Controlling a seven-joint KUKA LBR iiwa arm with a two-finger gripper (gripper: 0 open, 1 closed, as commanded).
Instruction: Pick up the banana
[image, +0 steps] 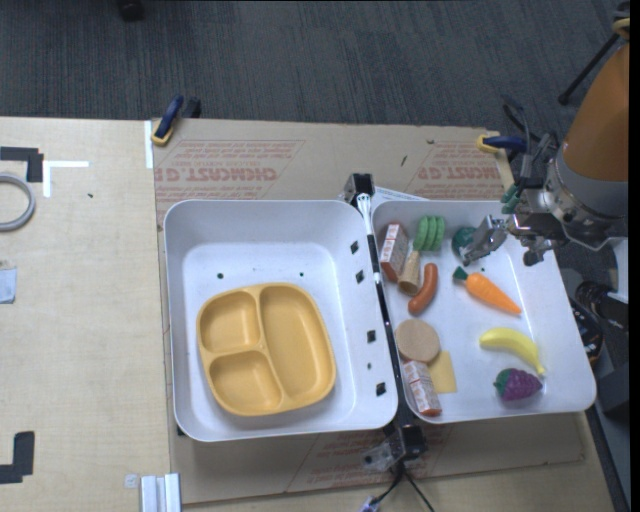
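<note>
Starting from the near edge of the right-hand shallow white bin (560, 400), I count one purple plastic grape cluster (517, 384) and one red-and-white labelled can lying on its side (422, 388). Just beyond the grapes lies the one yellow curved plastic banana (512, 346), resting on the bin floor with nothing touching it; I see no second banana. Its long axis runs from upper left to lower right in my view. Next come one round brown cookie-like disc (419, 340) over one pale yellow cheese slice (441, 372), then one orange plastic carrot (491, 293), one red sausage (425, 286), one small labelled box (391, 250), one green ribbed vegetable (430, 232) and one dark teal piece (464, 240).

Farthest back, the grey two-finger gripper (487, 243) hangs over the rear of that bin, and the carrot lies between it and the banana. The banana sits toward me and a little to the right of the fingers (480, 248), well apart. I cannot tell how wide they stand; I see nothing in them.

The left bin (180, 300) carries one yellow three-compartment plastic plate (265, 347).
</note>
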